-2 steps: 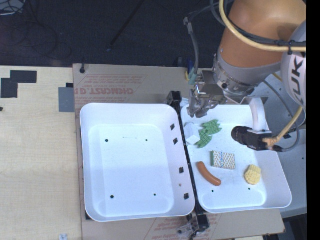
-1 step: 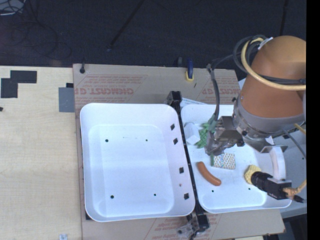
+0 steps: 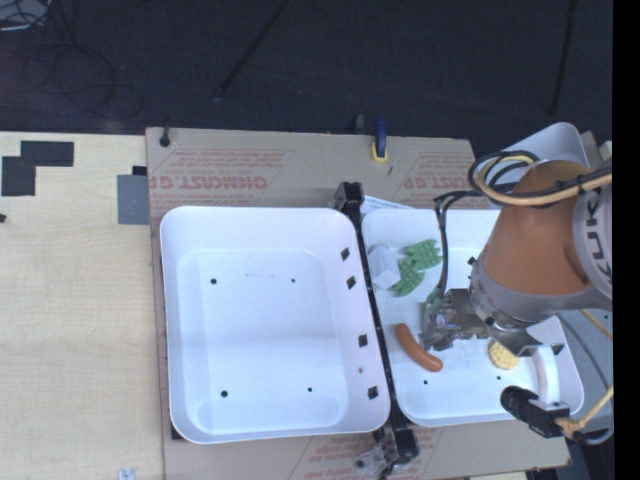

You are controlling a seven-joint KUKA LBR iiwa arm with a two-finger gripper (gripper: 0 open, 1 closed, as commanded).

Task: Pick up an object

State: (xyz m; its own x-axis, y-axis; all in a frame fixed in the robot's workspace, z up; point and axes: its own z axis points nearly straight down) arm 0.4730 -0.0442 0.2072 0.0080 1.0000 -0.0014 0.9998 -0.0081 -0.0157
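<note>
Camera view: gripper (image 3: 437,330), grip unclear, hovers beside a smooth orange sausage (image 3: 417,348); knobbly green piece (image 3: 416,265) above, ridged yellow piece (image 3: 503,356) right.

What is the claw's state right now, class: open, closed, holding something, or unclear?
Claw: low in the right bin, beside the orange sausage; open or closed cannot be told, and no object shows in its grip.

1. Light falls from above, bright and even on the two bins (image 3: 260,228); their white walls glare slightly.
2. The counter (image 3: 70,298) is well lit; the floor beyond it stays very dark.
3. Shadows are soft, thin under the bin rims.
4. Overall sharpness is low, with small details soft and grainy.
</note>
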